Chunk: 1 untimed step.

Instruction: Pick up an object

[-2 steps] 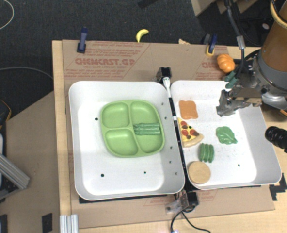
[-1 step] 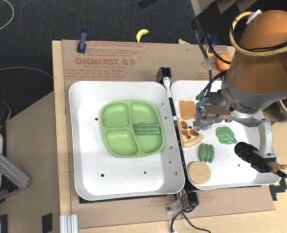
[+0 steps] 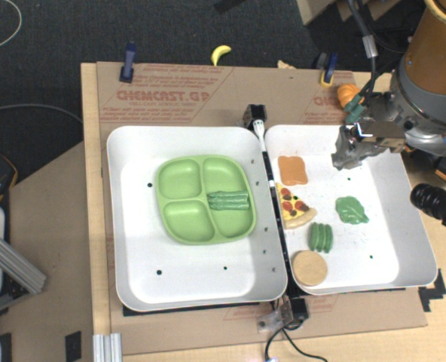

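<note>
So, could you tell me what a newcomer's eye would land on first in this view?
Probably the green divided plate in the middle of the left bin, with a green bean-like piece lying in its lower right compartment. Next, the toy food scattered in the right bin: an orange slab, a pizza slice and a tan disc. The end effector hangs over that bin's upper part.

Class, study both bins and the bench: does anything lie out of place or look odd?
Yes: a yellow banana lies on the dark floor beyond the bench's far edge, outside both bins, and an orange item sits on the board behind the right bin. Nothing looks spilled or broken.
</note>
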Available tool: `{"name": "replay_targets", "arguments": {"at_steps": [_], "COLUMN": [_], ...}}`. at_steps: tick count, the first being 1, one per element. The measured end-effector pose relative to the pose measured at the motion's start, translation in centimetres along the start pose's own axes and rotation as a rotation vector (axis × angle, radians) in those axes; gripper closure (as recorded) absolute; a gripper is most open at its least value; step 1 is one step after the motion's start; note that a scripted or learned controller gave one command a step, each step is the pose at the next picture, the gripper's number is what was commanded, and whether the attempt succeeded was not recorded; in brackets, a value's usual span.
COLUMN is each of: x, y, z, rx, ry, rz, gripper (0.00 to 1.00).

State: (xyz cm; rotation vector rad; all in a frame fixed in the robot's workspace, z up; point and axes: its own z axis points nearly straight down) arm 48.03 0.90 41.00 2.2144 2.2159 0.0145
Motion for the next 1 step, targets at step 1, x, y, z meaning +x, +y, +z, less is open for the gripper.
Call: {"name": "replay_targets", "arguments": {"at_steps": [1], "x": [6.99], "y": [0.00], "z": [-4.15], "rx": [0.006], "ry": [0.002], "rz": [-0.006], "gripper": [1.00]}}
